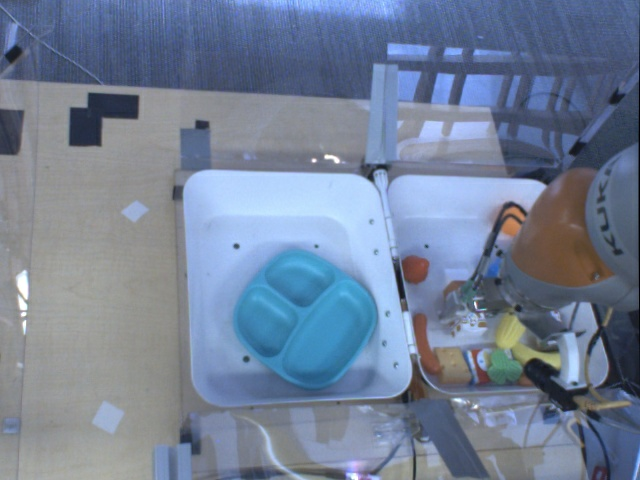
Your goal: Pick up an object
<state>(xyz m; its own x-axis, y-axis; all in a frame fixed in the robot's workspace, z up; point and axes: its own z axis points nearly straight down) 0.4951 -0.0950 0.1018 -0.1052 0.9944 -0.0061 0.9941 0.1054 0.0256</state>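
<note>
Nearest the camera, along the bottom rim of the right bin (455, 193), lies a cluster of small toy foods: a long reddish sausage (424, 339) against the bin's left wall, a tan bread slice (453, 364) beside it, a red-and-white piece (481, 361), a green piece (506, 371) and a yellow piece (508, 329) further right. Just above this cluster the pincer (466, 306) hangs low inside the bin, over the bare white floor next to the pile; its metal parts are too tangled with cables and glare to tell whether it is spread or pressed together, and nothing can be made out between its tips. A small orange-red object (415, 267) sits apart, near the divider between the bins. The arm (565, 243), grey with its orange band, covers the right part of this bin.

In the left bin (215, 218) a blue three-compartment plate (305, 316) rests tilted toward the lower right corner.

Farther back the wooden worktop (90, 268) carries black square marks (103, 114).
</note>
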